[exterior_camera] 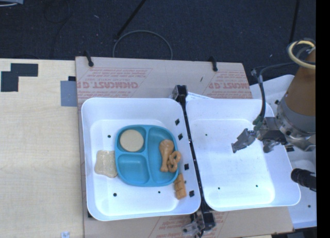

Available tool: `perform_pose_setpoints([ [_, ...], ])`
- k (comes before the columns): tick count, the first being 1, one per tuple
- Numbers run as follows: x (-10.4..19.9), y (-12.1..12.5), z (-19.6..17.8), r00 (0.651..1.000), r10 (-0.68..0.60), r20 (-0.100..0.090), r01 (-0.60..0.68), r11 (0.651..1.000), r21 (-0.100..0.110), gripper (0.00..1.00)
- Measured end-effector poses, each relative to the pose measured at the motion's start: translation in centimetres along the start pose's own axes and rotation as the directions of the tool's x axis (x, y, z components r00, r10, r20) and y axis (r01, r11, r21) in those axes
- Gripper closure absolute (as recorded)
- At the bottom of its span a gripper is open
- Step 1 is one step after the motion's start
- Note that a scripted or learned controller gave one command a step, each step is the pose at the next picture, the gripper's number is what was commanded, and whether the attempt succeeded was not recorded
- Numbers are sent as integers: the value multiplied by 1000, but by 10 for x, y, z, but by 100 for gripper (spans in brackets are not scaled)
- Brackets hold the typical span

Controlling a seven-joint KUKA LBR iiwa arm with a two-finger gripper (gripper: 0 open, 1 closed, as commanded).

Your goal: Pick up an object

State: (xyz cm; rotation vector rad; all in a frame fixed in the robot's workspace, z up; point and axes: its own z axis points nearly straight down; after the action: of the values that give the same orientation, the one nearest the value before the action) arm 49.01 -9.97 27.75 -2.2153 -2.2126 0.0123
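The things worth picking up all sit in the left bin [98,129], on or around the blue tray [138,172]. A round tan disc [131,140] lies in the tray's upper-left compartment, a knobbly brown pretzel-like piece [169,155] lies in its right compartment, a pale bread-like slab [105,163] rests just beside the tray's left edge, and a small brown chunk [179,188] lies just off the tray's lower-right corner, near the divider between the bins.

The end effector [242,142] hangs over the right bin [232,180] — well apart from the tray, on the far side of the divider. Whether its fingers are wide or narrow I cannot tell; nothing shows between them.

My reading: this is the reach stage, with no grasp made yet. The next move calls for carrying the arm [299,103] leftward across the divider, choosing one piece — the brown chunk is nearest — and coming down squarely over it before closing. The slab and chunk lie close to the tray's rim, which could crowd the fingers.
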Motion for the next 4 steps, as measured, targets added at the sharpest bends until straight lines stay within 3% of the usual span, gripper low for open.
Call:
perform_pose_setpoints([
  [1,0,1,-5,1000,-2,1,2,1000,-9,0],
  [4,2,9,136,1000,-1,-1,1,1000,-4,0],
])
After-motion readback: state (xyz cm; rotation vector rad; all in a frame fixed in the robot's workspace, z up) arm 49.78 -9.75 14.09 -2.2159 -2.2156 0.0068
